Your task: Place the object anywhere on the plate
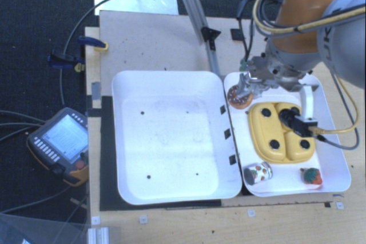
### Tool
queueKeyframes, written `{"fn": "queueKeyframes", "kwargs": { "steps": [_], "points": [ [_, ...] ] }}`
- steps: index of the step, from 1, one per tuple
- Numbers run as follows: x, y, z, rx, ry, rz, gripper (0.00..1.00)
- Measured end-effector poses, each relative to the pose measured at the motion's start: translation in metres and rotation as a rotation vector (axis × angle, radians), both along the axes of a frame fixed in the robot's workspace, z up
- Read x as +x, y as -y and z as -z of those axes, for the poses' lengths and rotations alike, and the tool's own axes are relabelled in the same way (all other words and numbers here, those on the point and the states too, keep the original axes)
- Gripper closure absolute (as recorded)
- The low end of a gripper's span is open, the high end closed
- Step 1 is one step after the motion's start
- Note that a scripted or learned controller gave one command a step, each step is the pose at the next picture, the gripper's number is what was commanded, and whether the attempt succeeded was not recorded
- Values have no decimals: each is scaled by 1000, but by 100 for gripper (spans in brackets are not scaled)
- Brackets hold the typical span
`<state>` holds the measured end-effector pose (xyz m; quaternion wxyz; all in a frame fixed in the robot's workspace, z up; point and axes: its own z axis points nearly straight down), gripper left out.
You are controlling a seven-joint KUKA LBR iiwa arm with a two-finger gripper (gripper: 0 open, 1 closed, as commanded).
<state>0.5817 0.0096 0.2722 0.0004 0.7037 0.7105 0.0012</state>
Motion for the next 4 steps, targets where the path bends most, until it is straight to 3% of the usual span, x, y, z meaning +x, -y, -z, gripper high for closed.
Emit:
{"fn": "queueKeyframes", "kwargs": {
  "steps": [1, 2, 3, 4],
  "points": [
    [-9, -44, 18, 0, -3, 1, 100],
    [1, -100, 28, 1, -1, 0, 100],
    [-14, -150, 37, 1, -3, 0, 100],
    [0, -156, 54, -1, -2, 3, 100]
  ]
}}
